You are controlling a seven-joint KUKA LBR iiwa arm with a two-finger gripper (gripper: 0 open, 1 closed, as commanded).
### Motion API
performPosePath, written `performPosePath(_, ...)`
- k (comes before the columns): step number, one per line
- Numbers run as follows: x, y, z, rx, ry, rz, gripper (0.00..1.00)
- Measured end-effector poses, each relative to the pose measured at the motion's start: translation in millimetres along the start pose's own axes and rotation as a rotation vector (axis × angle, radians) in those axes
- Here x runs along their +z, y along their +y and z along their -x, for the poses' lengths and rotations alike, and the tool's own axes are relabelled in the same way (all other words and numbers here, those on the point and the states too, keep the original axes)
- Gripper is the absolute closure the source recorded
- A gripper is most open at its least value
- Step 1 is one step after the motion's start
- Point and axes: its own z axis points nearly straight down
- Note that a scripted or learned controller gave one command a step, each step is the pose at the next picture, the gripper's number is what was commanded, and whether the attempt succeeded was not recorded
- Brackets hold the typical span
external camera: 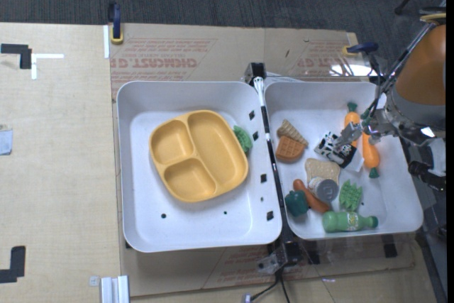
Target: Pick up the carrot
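Note:
In the right bin [397, 220], an orange carrot [370, 152] lies near the right wall, a green tip at its lower end. Just left of it is a second orange piece with a green top [351, 117], partly covered by the arm's wrist. My gripper [344, 144] reaches in from the right and hangs low over the bin's upper middle, just left of the carrot and beside a black-and-white object [328, 146]. Nothing is visibly held in it.
The right bin also holds a waffle [289, 150], a cracker wedge [290, 130], a bread slice [322, 169], a grey disc [327, 189], a red sausage [309, 195], a teal toy [295, 204], a green leafy piece [350, 194] and a green bottle [347, 222]. In the left bin [135, 223] are a yellow divided plate [198, 154] and a green toy [245, 139].

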Motion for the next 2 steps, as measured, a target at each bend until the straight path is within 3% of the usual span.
performPosePath(1, 10, 18, 6, 0.077, 0.006, 0.009, 0.00)
performPosePath(2, -5, 23, 7, 0.078, 0.001, 0.028, 1.00)
